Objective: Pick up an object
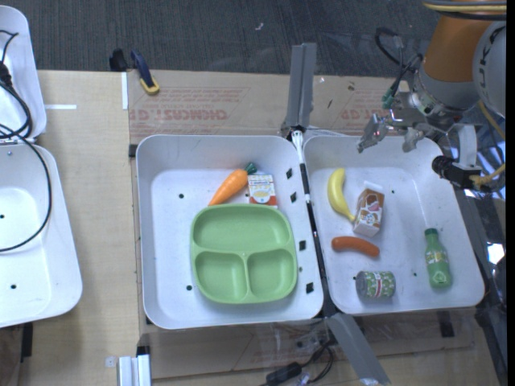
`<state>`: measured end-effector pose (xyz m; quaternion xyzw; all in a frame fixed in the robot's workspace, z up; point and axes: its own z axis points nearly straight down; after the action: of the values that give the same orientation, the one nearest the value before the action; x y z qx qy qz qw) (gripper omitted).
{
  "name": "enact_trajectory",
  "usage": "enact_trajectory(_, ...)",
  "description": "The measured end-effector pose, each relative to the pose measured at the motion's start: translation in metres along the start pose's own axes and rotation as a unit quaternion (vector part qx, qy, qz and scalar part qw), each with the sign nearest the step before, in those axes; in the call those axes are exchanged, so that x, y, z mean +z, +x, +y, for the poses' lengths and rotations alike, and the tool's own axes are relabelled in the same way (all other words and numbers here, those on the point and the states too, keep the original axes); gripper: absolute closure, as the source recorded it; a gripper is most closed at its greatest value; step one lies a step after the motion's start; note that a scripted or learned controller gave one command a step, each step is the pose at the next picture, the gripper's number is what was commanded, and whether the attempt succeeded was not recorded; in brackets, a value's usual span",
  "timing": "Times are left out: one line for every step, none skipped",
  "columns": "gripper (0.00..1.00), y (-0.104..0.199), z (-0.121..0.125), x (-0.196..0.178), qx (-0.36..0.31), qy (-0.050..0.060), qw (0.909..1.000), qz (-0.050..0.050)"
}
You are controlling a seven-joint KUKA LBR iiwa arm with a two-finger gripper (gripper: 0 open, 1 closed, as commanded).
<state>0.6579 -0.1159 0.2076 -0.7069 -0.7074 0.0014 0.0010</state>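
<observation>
The right bin (451,215) holds a yellow banana (339,193), a small brown-and-white carton (370,210), an orange-red sausage (355,247), a green can (376,285) lying on its side and a green bottle (437,257). My gripper (391,139) hangs over the bin's far edge, above and behind the banana and carton. It is open, and nothing sits between its fingers. The left bin (161,215) holds a carrot (229,186), a small juice carton (261,189) and a green divided plate (244,253).
A grey divider post (301,87) rises between the two bins at the back. The arm's orange band (463,47) and cables crowd the upper right. A white sink-like tray (24,215) with a black cable lies at the far left.
</observation>
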Motion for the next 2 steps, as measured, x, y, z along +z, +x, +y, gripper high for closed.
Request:
enact_trajectory(0.00,-0.026,0.001,-0.030,-0.070,-0.002,0.9976,-0.001)
enact_trajectory(0.00,-0.001,-0.008,0.085,-0.133,0.000,0.9911,0.000)
